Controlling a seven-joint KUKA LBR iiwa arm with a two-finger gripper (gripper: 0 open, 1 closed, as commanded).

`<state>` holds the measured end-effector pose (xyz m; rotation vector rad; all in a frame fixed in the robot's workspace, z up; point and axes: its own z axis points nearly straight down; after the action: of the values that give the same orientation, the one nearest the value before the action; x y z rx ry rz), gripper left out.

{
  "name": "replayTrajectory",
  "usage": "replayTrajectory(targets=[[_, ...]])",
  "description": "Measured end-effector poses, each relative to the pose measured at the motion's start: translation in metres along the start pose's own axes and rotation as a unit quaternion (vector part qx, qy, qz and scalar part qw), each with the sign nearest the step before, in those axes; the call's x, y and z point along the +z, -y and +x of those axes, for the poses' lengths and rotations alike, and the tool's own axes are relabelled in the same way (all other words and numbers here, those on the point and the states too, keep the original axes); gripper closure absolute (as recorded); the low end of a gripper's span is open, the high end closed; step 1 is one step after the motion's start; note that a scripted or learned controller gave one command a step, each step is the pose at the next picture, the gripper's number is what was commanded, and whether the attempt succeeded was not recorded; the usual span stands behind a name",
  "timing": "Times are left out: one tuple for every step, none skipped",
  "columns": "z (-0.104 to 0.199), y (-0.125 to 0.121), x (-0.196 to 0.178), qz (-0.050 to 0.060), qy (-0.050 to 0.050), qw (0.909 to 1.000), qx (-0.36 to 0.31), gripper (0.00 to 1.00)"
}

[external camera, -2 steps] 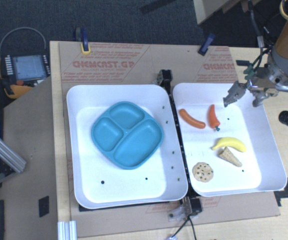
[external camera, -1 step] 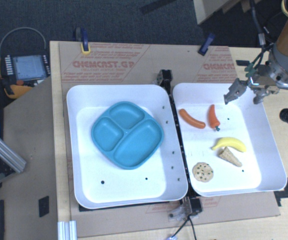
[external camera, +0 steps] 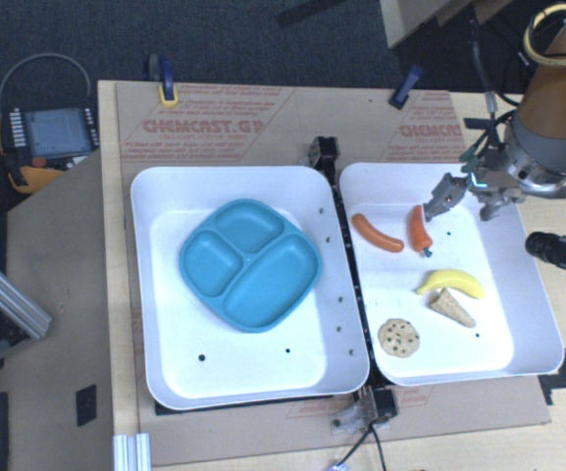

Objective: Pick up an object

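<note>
**Arm over the right bin, toy food waiting below**

Nearest the camera, at the front of the right bin (external camera: 533, 346), lies a round cookie (external camera: 398, 338) with dark chips. Just behind it and to the right sits a pale wedge (external camera: 451, 307) that looks like a slice of bread or cheese, and a yellow banana (external camera: 450, 283) lies just beside it — so close that I cannot tell whether they touch.

Further back in the same bin are two long toys. One is an orange hot dog sausage (external camera: 377, 233), lying at a slant near the bin's left wall. The other is a red-orange carrot (external camera: 419, 229) with a tiny green tip, standing almost straight up and down in the view. The two are near each other but apart.

The gripper (external camera: 471, 194) hangs over the back part of the right bin, just to the right of the carrot's top end. Its grey fingers (external camera: 442, 196) point down and to the left. Nothing shows between them, and I cannot tell if the hand is spread or squeezed — the parts are too small and mixed up with cables.

The left bin (external camera: 165, 361) holds one thing: a blue plate (external camera: 250, 263) with three sections, lying flat near the middle.

Both bins rest on a brown board (external camera: 116, 263).
</note>
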<state>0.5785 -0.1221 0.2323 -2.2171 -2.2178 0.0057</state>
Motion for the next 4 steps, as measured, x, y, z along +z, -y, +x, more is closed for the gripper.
replayTrajectory(targets=[[-0.004, -0.005, 0.058, -0.002, 0.0, 1.0, 0.0, 0.0], [0.003, -0.008, 0.119, 0.001, -0.001, 1.0, 0.0, 0.0], [0.002, -0.009, 0.105, -0.004, 0.001, 1.0, 0.001, 1.0], [0.008, -0.002, 0.051, -0.006, 0.001, 1.0, 0.0, 1.0]])
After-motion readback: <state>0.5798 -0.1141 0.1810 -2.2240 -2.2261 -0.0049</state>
